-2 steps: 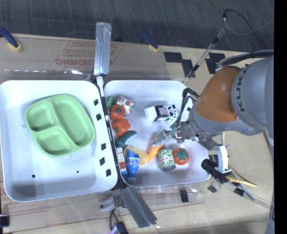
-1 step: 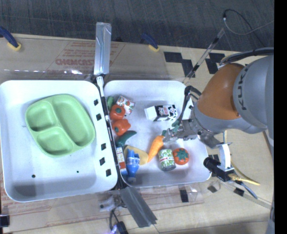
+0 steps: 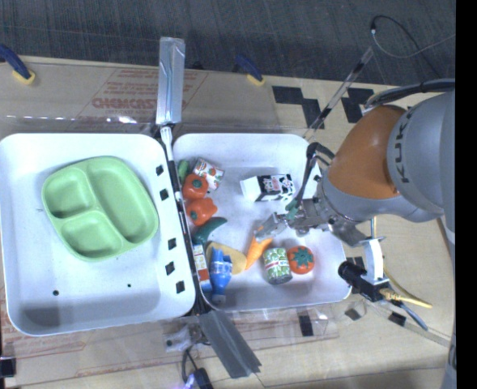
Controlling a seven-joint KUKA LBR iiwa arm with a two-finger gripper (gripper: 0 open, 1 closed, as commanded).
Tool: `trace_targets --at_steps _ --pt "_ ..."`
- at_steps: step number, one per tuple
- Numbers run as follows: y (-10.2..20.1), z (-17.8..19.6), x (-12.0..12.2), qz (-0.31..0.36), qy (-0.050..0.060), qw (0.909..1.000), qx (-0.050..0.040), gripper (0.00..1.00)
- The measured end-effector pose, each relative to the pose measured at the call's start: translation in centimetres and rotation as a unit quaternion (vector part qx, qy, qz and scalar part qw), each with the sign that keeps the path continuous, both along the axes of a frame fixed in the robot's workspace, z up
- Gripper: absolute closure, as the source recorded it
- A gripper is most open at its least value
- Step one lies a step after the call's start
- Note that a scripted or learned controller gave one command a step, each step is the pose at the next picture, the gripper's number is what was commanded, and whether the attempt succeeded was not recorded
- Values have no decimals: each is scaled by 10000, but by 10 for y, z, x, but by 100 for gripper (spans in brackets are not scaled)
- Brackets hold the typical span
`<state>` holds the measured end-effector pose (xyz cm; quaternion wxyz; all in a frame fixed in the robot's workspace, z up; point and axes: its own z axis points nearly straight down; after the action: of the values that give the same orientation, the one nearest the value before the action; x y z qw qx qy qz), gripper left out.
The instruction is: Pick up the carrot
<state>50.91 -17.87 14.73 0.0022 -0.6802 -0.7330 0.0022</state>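
The gripper is low over the carrot, which lies unlifted in the right bin; grip state unclear

Two white bins sit on the bench.

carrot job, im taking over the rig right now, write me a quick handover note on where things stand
Claw: low in the right white bin, just right of the small orange tapered carrot; open or shut cannot be told from above.
Carrot: lies tilted mid-bin, left of the green-labelled can and the small red tomato, right of the yellow banana.
Done: arm has reached the carrot's area.
Left: grip the carrot and lift it; nothing shows it held.
Left bin has the green divided plate.
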Motion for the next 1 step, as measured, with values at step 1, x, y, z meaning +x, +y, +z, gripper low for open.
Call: trace_targets --at_steps 1 --pt "12 -56 22 522 -20 9986 7 0"
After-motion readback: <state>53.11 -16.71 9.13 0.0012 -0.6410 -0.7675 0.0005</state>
